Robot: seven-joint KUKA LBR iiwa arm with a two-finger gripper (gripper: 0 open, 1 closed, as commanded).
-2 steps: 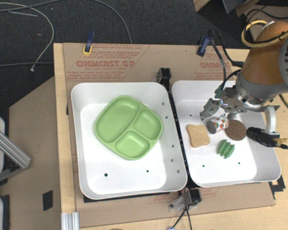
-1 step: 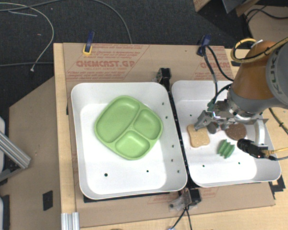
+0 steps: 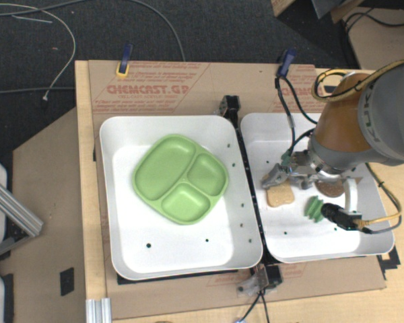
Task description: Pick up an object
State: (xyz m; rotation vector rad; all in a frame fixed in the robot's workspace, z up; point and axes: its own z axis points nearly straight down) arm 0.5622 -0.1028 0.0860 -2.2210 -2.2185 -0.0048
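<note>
1. The gripper (image 3: 285, 174) hangs low in the right bin (image 3: 310, 253), its metal tip just above a tan piece (image 3: 279, 196), which looks like a bit of toast or biscuit lying flat on the bin floor. That piece seems the likeliest pick. From here I cannot tell whether the gripper is open or closed, because the wrist and linkage blur together.
2. To do it well, I would centre the tip over the tan piece and come straight down. It looks thin and flat, so the grip must reach right to the floor and take it by its edges, or it may skid away.
3. Just beside it, toward the arm, lies a small green piece (image 3: 314, 208), ridged and apart from the tan one. It is close enough that a wide approach might nudge it.
4. A brown disc (image 3: 332, 188) sits partly under the wrist and half hidden. The arm's bulk covers that corner.
5. The wall between the bins is near the tan piece, so a sideways push could pin it there.
6. In the left bin (image 3: 128, 227) a green plate (image 3: 180, 178) with three sections lies alone, well apart from the gripper and not in the way.
7. Farther off, a black clip (image 3: 229, 105) joins the bins at the back, and two blue clamps (image 3: 125, 58) hold the cardboard.
</note>
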